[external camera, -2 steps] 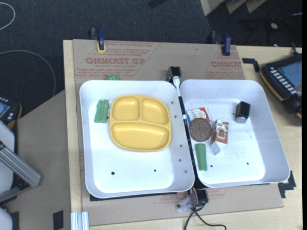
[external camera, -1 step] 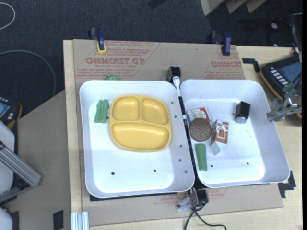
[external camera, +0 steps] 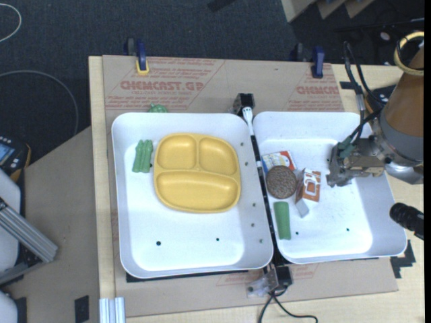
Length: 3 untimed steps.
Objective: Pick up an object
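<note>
My gripper (external camera: 335, 171) hangs over the right bin (external camera: 350, 237), near its right-hand side, with nothing visible between its fingers. Left of it in that bin lie a small orange and white packet (external camera: 311, 186), a round brown disc (external camera: 281, 182), a red and white packet (external camera: 277, 161) and a green block (external camera: 281, 220). A small grey piece (external camera: 301, 208) lies below the orange packet. The gripper stands a short way right of the orange packet and apart from it.
The left bin (external camera: 188, 247) holds a yellow divided plate (external camera: 197, 173) and a green ridged object (external camera: 142, 156) at its left. A small green thing (external camera: 157, 109) lies on the board behind that bin. Blue clamps (external camera: 141, 54) hold the board's far edge.
</note>
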Each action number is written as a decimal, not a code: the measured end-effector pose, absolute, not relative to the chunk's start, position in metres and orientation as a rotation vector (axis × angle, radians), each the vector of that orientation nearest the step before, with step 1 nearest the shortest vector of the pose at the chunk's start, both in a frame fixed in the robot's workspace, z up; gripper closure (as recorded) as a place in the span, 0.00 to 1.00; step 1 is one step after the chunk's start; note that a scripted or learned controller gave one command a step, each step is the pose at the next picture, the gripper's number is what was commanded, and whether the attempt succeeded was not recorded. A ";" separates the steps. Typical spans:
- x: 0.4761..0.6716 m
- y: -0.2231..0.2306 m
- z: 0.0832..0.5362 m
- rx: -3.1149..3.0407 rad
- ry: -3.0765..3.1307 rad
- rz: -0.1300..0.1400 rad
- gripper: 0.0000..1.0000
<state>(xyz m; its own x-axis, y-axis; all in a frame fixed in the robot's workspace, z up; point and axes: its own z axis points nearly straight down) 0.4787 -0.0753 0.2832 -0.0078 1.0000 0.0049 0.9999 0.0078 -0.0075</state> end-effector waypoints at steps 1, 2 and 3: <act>0.578 -0.106 0.208 -2.223 -2.225 0.000 1.00; 0.572 -0.161 0.136 -2.223 -2.212 0.009 1.00; 0.638 -0.181 0.099 -2.223 -2.227 -0.002 1.00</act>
<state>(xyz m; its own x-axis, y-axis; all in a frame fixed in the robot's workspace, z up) 0.6385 -0.1814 0.0987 -0.0019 1.0000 -0.0026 1.0000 0.0019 0.0045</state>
